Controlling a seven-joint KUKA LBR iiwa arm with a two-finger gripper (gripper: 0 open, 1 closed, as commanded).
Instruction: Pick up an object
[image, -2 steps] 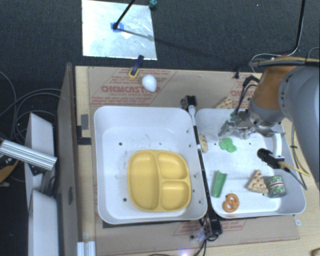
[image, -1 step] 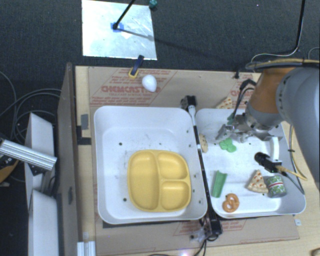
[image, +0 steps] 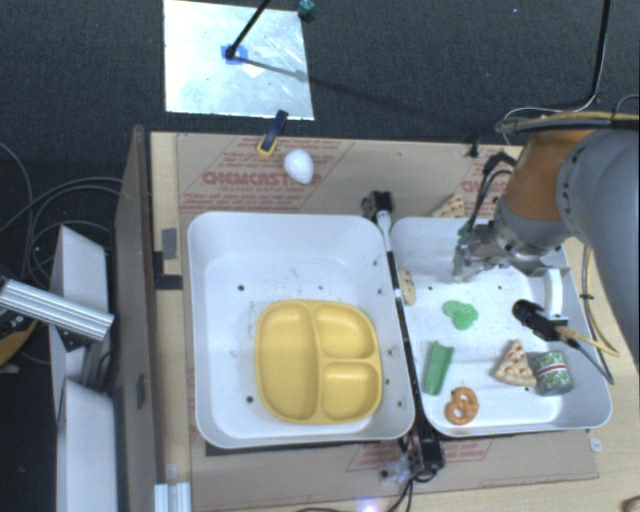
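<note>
Here's the gripper (image: 466, 268), low over the back left corner of the right bin (image: 600, 412), and whether it stands apart or together I cannot tell from this angle; nothing shows in its grasp. The nearest candidate is the green lump (image: 461, 315), lying on bare bin floor just in front of the gripper, near it but not touching. Further forward sit a green stick (image: 437, 367), a pretzel (image: 461, 405), a pizza slice (image: 514, 365) and a small can (image: 551, 372), the last two close together. The left bin (image: 215, 300) holds a yellow divided plate (image: 318, 358), and a white egg (image: 298, 165) rests on the tabletop (image: 340, 160) behind it. My read: the pick is not yet made, and the lump looks the sensible choice, with open floor all round it. To do it well, centre over the lump before descending, open wider than it, go down until nearly on the floor, and close square across its middle. It looks soft and irregular, so an off-centre pinch could squirt it sideways. Lift straight up, clear of the bin wall.
</note>
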